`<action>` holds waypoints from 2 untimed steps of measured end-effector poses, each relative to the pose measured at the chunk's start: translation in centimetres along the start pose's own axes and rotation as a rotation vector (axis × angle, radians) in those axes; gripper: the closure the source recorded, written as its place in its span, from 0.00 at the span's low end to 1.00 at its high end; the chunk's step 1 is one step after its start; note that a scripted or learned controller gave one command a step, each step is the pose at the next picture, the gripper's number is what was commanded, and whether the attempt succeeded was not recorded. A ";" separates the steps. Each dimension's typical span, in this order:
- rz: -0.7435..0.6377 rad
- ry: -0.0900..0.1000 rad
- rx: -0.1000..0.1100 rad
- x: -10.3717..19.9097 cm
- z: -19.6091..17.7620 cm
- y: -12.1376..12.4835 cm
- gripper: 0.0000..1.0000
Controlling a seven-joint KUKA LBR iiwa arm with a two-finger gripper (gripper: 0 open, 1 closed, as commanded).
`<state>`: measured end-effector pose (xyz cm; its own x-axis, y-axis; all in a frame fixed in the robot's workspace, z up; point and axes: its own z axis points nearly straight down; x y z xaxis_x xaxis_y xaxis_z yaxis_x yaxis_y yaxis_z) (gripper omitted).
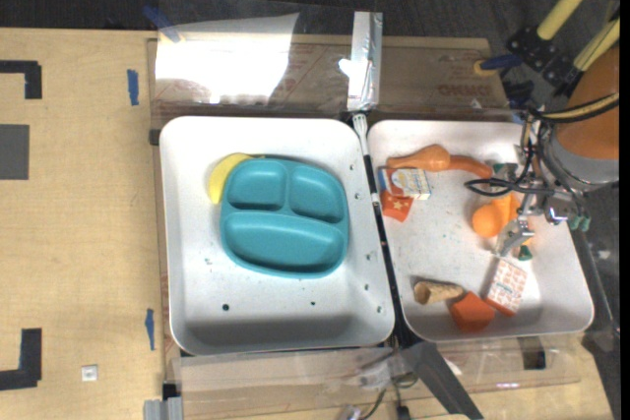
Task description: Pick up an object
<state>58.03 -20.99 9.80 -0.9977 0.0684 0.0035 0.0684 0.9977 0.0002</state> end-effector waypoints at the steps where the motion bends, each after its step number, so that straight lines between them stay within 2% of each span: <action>1: -0.030 -0.014 0.003 0.6 0.9 2.2 0.00; 2: -0.031 -0.027 0.005 0.2 -0.4 2.3 1.00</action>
<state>57.95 -18.67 10.25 -0.9990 0.0373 -0.0233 0.0374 0.9993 -0.0050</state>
